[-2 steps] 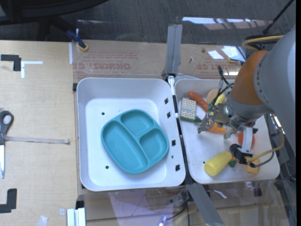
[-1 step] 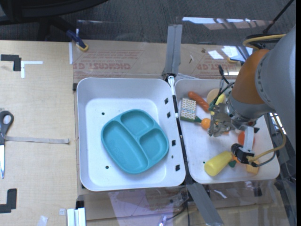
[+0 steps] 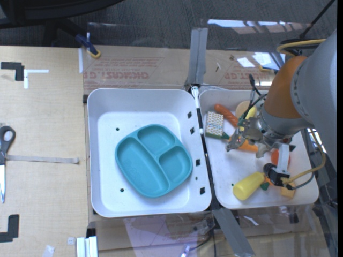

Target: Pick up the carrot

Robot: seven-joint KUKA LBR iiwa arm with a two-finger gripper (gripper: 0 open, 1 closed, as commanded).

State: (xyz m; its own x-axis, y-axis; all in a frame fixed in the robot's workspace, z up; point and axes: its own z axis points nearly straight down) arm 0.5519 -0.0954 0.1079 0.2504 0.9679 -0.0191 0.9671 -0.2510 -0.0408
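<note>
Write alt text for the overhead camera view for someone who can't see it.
A grey robot arm reaches into the right white bin, its gripper low over an orange carrot among toy foods, including a yellow piece. The left bin holds a blue divided plate.

Teal divided plate [image 3: 154,160] in left bin [image 3: 96,159]; scissors [image 3: 4,154] on bench.
</note>
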